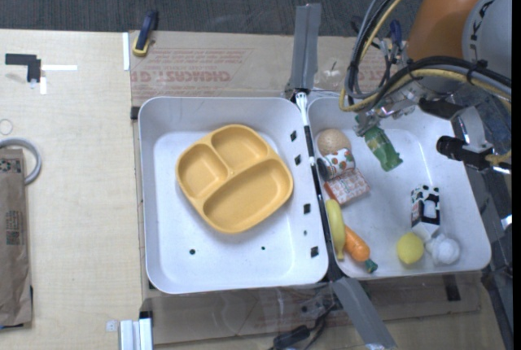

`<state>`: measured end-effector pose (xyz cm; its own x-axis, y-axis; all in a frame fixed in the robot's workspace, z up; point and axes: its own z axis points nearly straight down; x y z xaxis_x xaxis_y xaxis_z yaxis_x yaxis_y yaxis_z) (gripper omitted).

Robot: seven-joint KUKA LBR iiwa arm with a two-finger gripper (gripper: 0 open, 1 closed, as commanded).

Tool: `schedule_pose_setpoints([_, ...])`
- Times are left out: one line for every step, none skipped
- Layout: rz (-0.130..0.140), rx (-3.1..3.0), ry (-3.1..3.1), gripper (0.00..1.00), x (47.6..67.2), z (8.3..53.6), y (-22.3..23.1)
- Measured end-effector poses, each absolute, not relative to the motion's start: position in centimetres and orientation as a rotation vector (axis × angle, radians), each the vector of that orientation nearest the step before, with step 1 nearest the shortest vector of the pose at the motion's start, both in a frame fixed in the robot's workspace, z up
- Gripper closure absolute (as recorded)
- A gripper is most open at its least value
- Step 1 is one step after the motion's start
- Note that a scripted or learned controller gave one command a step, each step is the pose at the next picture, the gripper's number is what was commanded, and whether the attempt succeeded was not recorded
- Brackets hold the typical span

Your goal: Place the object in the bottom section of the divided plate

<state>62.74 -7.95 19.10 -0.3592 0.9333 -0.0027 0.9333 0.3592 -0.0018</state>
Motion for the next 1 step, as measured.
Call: schedule_pose_setpoints([-0.003, 1.761, 2.601, 1.0, 60.77, 19.12, -2.84])
